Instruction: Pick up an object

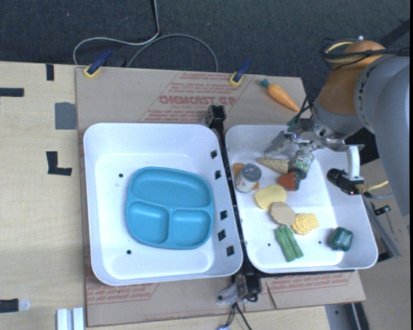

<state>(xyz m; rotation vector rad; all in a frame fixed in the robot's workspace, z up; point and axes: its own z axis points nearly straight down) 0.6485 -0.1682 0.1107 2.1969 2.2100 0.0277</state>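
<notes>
We see the gripper (299, 165) low in the right bin (358, 215) — jaws' state we cannot tell — over a red toy (288, 181), beside a cone (275, 163).

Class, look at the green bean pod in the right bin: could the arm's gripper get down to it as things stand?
Probably yes. The green bean pod lies uncovered, corn cob close beside it; the gripper hangs above the same bin.

Two bins side by side

We see a plate (169, 207) in the left bin (100, 143), toy foods (286, 215) in the right bin (361, 253).
</notes>
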